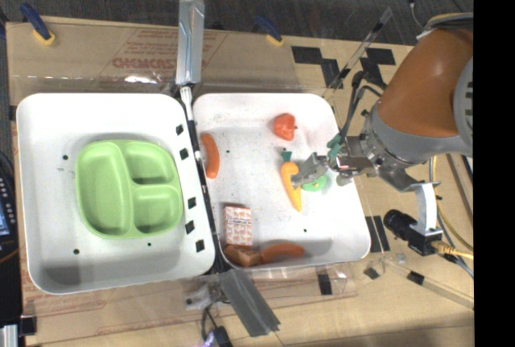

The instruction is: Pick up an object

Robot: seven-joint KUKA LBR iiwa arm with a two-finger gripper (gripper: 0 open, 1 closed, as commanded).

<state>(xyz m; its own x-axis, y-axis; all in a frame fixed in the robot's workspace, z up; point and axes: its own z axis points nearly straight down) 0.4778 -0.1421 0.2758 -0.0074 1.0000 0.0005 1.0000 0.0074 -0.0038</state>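
One two-finger gripper was all I had to work with, and from my feed it sat low inside the right-hand shallow white bin, reaching in from the right under the grey arm with its orange band. Its metal fingers lay right against the leafy end of a small orange toy carrot with a green top; the tips and the green leaves overlapped in my view, and I could not tell whether the fingers were spread or pinching anything. The carrot lay on the bin floor, its point aimed toward the near wall.

Just beyond the gripper, toward the far wall, I saw a round red-orange toy tomato, apart from the carrot. Farther left, close to the divider between the bins, an orange sausage-shaped toy lay lengthwise. Near the front wall sat a small printed rectangular packet in red and white, and touching its lower edge a long brown-orange toy, something like a hot dog, stretched along the front wall.

Across the divider, the left-hand shallow white bin held a light green plastic plate with three compartments, resting flat near its middle, well apart from the gripper.
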